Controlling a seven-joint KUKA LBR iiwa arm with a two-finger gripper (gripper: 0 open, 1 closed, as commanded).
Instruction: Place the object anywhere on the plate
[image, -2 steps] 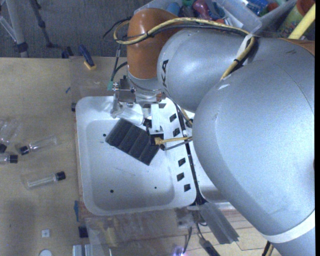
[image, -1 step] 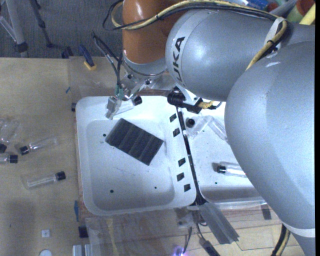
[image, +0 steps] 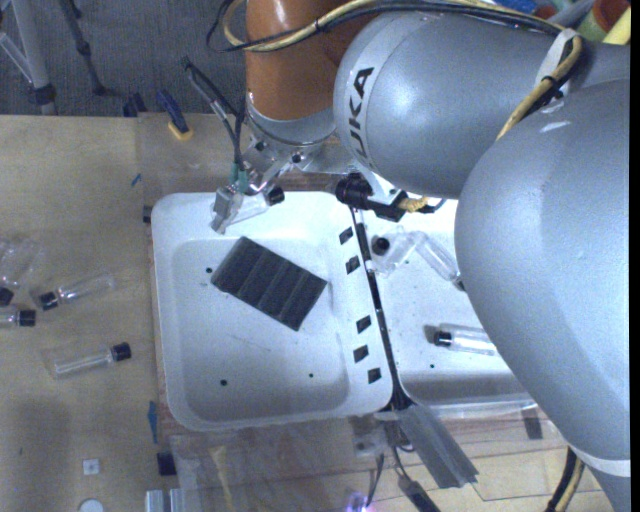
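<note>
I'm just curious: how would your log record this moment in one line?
gripper: over left bin's far corner | dark ridged plate: in left bin | vial: right bin

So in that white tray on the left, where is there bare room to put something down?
In the left bin, the floor below and left of the dark ribbed plate is bare apart from small dark specks. It is crowded at the top edge, where the gripper hangs just above the plate's upper corner. The right bin holds a clear vial and lies mostly under the arm.
</note>
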